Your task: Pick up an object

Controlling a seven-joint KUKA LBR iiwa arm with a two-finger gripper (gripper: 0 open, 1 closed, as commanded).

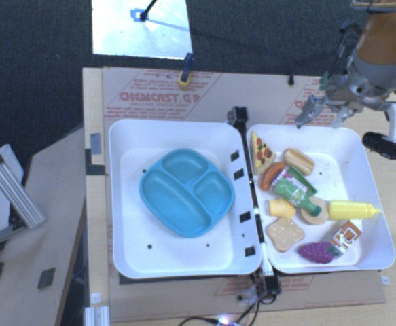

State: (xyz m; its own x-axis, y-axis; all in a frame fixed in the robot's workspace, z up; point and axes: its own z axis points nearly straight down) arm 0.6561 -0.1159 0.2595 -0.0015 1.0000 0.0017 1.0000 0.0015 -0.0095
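Gripper [325, 114] hangs above the right bin's [378, 182] far rim, fingers spread, pinching nothing; arm [384, 32] cut off at the frame's edge.

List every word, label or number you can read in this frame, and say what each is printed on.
"CHEMCAST GP", roughly, in red on the brown board behind the bins; the letters are blurred.
More red print on the same board near the gripper: too blurred to read.
Green bottle label: too small to read.
Small carton: print unreadable.

A robotics lab: white bins [184, 131] of toy food [299, 202] on a cardboard-covered bench [157, 94].
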